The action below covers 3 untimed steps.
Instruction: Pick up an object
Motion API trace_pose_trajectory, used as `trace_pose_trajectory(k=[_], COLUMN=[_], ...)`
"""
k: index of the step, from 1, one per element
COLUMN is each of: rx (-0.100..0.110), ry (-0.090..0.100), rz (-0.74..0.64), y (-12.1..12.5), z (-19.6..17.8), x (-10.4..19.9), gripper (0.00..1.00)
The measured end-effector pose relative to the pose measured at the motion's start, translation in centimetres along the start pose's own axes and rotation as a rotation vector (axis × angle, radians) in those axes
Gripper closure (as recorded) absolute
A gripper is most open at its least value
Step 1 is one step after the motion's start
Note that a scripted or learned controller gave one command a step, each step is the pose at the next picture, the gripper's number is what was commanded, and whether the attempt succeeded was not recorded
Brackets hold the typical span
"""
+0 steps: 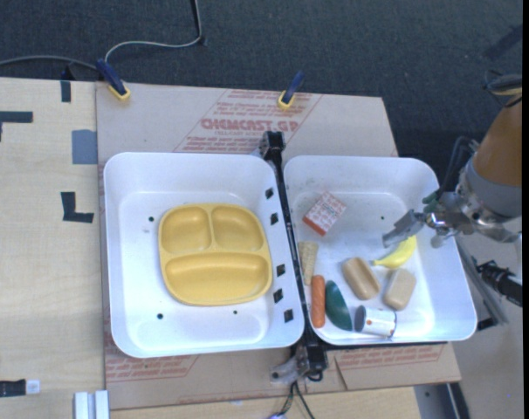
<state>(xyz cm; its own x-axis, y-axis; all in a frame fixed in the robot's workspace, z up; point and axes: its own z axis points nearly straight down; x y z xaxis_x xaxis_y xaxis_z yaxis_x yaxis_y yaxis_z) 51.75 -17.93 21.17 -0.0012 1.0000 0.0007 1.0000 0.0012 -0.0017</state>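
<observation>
Banana (399,253), the yellow curved piece in the right bin (369,168), lies closest to the gripper (410,225) and is the likeliest target; you see it just beneath and beside the finger tips, near the bin's right wall. Whether the fingers stand wide or narrow cannot be told at this slant, and nothing shows between them. Note the crowding: a tan bread roll (361,278) and a paler loaf piece (400,288) lie just beside the banana, so a descent slightly off line could, in your judgement, push one of these or close on two things at once. The bin wall near the wrist leaves little room, and a finger may catch the rim. Farther out lie a dark green piece (337,306), a carrot (318,295), a white cylinder with a dark end (377,322), a pale wafer-like strip (308,256) and a red and white packet (324,212), all well apart from the fingers. The left bin (129,234) holds a yellow divided tray (216,254), which obstructs nothing.
</observation>
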Motion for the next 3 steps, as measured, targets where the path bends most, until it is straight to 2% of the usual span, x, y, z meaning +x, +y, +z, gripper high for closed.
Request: trace_pose_trajectory(k=[1,2,3], rx=[-0.016,-0.008,-0.007], ry=[-0.007,-0.001,-0.003], rz=[0.0,-0.002,-0.001], y=[2.5,2.3,8.9], z=[11.1,12.5,12.6], x=[0.1,5.6,8.4], gripper=[0.0,0.0,0.0])
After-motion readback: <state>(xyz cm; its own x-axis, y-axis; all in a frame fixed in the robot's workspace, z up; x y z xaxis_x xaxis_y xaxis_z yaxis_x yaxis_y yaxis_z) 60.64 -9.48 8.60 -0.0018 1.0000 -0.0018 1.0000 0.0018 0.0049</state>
